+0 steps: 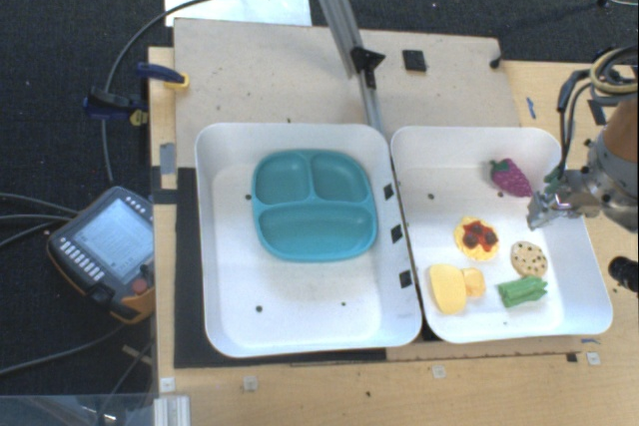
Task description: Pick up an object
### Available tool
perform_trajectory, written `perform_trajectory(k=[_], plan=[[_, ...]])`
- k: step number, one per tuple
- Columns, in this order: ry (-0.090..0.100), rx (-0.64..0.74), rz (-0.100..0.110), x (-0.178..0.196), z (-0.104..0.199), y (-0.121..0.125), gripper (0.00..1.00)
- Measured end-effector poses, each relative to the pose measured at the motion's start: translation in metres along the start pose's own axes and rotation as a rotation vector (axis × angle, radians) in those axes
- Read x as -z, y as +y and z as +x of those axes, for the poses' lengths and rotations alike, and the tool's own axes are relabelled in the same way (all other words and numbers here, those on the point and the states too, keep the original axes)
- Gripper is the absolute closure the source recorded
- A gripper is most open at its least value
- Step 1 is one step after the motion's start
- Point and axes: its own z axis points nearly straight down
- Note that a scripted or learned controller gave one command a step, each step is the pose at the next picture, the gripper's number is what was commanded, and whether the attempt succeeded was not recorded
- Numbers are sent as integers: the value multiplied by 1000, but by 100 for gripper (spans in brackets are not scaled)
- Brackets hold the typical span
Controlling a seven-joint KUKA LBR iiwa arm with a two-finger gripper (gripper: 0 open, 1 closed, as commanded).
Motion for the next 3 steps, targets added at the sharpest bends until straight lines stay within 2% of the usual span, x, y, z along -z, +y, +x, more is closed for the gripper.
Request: perform_trajectory(k=[1, 2, 3], plan=[[3, 7, 1, 12, 52, -1, 100], [4, 7, 4, 3, 109, 2, 100], [3, 7, 2, 15, 161, 3, 100]])
